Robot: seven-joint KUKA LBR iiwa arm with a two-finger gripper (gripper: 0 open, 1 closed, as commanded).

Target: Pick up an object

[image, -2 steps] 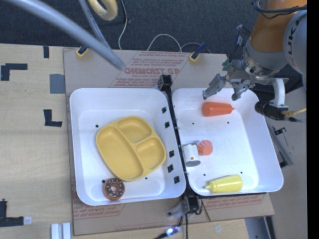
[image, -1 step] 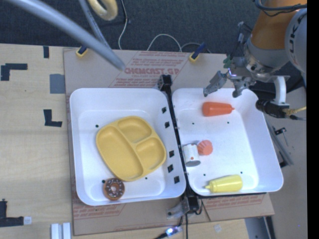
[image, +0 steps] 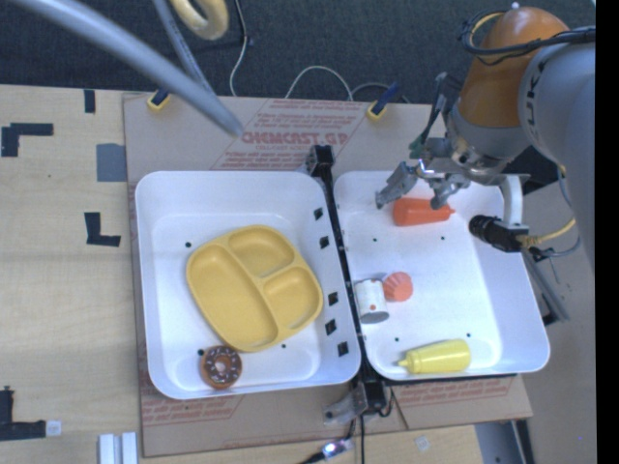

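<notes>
My gripper [image: 417, 192] hangs over the far part of the right bin [image: 503, 303], its two fingers spread apart and open. An orange block [image: 424, 212] lies on the bin floor just in front of and beneath the fingertips, seemingly not clamped by them. Nearer the front of the same bin are a small white cylinder [image: 370, 297], a small orange ridged piece [image: 397, 285] right beside it, and a yellow squeeze bottle [image: 437, 358] lying on its side at the front edge.
The left bin [image: 160, 259] holds a yellow divided plate [image: 254, 285] and a chocolate donut [image: 221, 366] at its front. A black divider [image: 334, 249] runs between the bins. The arm's cable and a black fitting [image: 495, 231] hang over the right bin's far right side.
</notes>
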